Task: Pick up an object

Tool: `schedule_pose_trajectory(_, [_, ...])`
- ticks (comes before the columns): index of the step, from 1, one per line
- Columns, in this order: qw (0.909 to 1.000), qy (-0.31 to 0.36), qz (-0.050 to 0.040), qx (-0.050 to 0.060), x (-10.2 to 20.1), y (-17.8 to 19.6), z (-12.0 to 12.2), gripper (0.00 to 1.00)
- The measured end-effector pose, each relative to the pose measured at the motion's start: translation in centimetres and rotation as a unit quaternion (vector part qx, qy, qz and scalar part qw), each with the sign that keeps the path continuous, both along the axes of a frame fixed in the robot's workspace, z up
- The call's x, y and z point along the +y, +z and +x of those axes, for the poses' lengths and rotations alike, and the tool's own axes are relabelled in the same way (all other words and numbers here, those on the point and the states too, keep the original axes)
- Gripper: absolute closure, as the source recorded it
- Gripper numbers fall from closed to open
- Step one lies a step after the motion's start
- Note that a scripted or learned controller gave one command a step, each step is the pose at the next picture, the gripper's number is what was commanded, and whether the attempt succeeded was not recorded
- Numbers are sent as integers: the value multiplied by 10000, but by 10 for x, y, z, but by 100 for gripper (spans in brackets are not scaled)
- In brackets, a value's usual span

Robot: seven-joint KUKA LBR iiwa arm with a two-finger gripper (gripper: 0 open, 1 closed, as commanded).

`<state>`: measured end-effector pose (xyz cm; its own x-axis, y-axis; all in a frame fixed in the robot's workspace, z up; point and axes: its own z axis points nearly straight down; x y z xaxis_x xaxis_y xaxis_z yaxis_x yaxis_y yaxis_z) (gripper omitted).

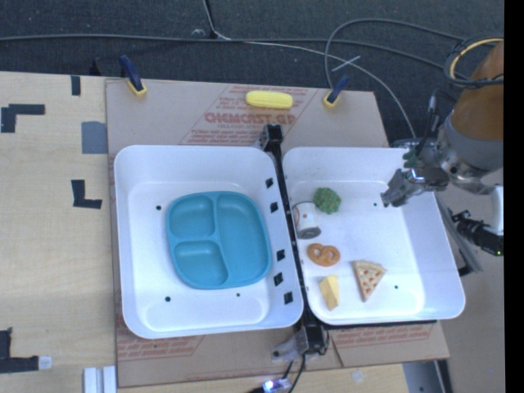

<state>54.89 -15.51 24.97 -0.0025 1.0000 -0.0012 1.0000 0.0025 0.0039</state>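
While the gripper [399, 193] was poised over the right bin's [426, 256] far right side, its finger state could not be told.

- A blue divided plate [219, 240] lies flat in the left white bin [131, 219], well to the left of the gripper [397, 195].
- The right white bin [434, 297] sits below the gripper, its inner edge touching the left bin.
- A cardboard sheet [205, 121] lies under both bins.
- A yellow piece [268, 99] rests on the cardboard, up and left of the gripper.
- A blue-handled clamp [336, 91] grips the cardboard's far edge, above-left of the gripper.
- Black tape marks [82, 195] sit on the pale counter [41, 260], far left.
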Motion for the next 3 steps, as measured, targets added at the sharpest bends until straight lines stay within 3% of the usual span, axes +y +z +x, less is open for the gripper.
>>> schedule_pose_trajectory(3, [10000,19,11,30,163,-28,35,100])
